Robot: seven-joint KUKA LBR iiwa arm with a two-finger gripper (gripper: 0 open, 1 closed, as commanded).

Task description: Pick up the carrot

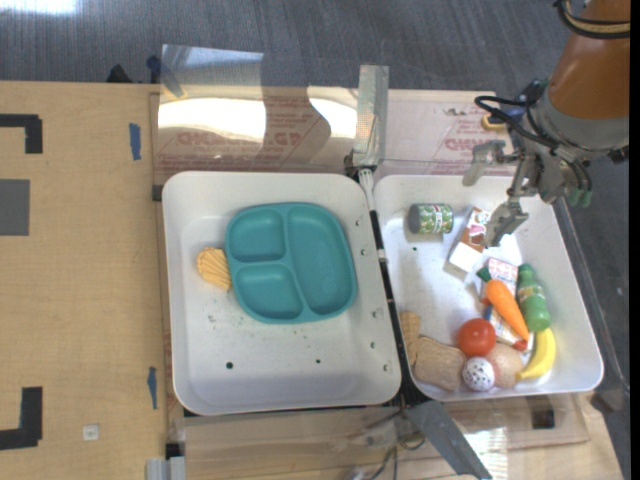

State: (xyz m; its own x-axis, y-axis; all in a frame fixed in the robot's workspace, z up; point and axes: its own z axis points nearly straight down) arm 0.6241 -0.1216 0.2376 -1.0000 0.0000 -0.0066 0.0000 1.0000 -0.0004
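Lying below the gripper [507, 218], apart, the carrot [505, 308]

Two white bins [190, 268] sat side by side. There was one teal tray [290, 261], one carrot [506, 310], one tomato [477, 336], one banana [541, 355] and one can [431, 219].

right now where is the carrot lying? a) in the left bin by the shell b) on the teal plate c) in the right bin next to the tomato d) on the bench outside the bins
c: the carrot lies in the right bin, just above the tomato.
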